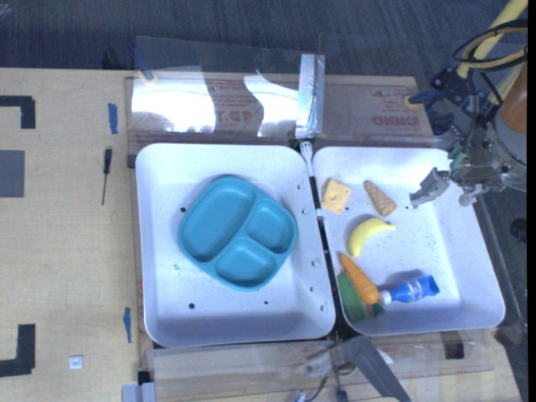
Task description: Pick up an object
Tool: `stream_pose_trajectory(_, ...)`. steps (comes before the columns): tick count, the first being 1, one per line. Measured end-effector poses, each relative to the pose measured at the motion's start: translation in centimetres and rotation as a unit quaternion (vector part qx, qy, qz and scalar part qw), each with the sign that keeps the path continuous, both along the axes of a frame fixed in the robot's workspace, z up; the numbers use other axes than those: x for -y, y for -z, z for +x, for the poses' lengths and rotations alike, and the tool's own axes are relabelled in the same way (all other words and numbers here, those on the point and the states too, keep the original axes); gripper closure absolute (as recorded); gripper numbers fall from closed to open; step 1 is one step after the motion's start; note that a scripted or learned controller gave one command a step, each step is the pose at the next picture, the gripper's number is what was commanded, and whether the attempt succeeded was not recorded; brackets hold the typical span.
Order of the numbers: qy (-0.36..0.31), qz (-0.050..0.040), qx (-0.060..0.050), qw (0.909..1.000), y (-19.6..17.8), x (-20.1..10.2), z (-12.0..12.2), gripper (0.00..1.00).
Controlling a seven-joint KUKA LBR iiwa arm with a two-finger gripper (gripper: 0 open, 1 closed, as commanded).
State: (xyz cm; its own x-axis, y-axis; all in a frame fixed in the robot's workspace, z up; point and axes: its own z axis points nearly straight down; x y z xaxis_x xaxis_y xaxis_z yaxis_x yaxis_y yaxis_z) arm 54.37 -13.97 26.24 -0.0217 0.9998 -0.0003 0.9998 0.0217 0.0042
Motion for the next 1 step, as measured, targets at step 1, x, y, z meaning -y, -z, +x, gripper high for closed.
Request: stream_pose_trajectory(1, -0.032, 0.0004, -0.005, 0.9995, 6.91, 0.00, 5.63, 0.00)
